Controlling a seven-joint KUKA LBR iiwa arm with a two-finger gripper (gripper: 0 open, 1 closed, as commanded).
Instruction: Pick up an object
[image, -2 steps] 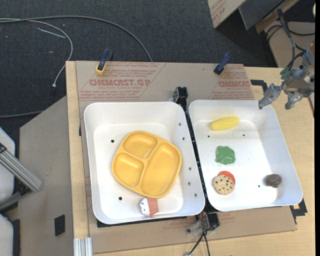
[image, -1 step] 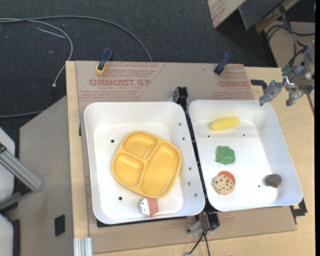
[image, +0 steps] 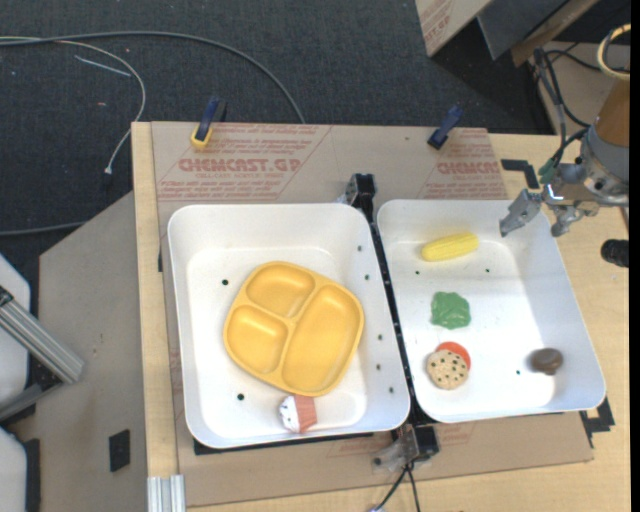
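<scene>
While countable: one yellow plate (image: 293, 326), one corn cob (image: 449, 246), one cookie (image: 447, 368).

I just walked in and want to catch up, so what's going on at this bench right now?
A robot arm reaches in from the right, its gripper open above the right bin's far right corner, holding nothing. That bin holds a corn cob, a green leafy piece, a cookie and a small brown item. The left bin holds a yellow divided plate and a small white-and-orange item.

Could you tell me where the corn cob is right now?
The corn cob lies near the far edge of the right bin, beyond the green toy.
</scene>
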